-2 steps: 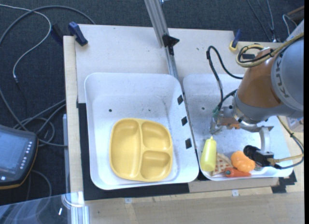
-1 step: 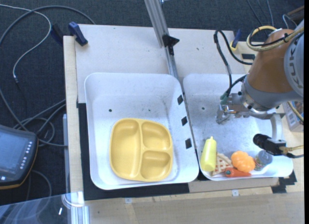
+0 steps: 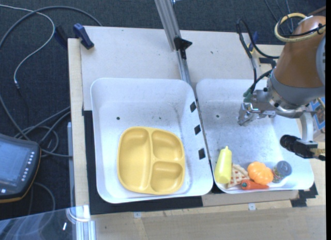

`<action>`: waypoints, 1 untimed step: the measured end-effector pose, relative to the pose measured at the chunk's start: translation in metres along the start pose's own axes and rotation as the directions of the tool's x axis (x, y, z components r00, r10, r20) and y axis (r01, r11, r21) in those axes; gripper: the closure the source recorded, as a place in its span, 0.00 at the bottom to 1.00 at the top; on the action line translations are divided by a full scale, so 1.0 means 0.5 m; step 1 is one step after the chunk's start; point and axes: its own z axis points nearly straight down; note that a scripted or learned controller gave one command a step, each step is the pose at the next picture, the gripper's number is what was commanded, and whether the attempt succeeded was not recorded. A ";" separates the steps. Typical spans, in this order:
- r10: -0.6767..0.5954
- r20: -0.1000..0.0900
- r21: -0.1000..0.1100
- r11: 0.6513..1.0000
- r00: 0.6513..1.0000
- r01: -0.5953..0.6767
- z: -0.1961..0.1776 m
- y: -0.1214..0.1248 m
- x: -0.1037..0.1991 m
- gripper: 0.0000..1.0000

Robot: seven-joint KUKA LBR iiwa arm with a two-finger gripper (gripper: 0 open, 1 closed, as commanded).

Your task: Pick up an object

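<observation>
My gripper (image 3: 248, 114) hangs over the back part of the right bin (image 3: 227, 91), above bare white floor, with nothing seen between its fingers. Along the bin's front edge lie a yellow bottle (image 3: 223, 165), a waffle-like piece (image 3: 238, 175), an orange pumpkin-shaped toy (image 3: 259, 172), a small carrot (image 3: 250, 184) and a grey can (image 3: 282, 170). All of them sit well in front of the gripper.
A yellow divided plate (image 3: 151, 159) lies in the left bin (image 3: 134, 96). A metal pole (image 3: 166, 7) slants down to the ridge between the bins. A black fixture (image 3: 299, 146) juts over the right bin's right side. Cables lie on the dark floor at left.
</observation>
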 end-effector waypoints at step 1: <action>0.000 0.000 0.002 1.000 1.000 0.000 -0.041 0.003 0.001 1.00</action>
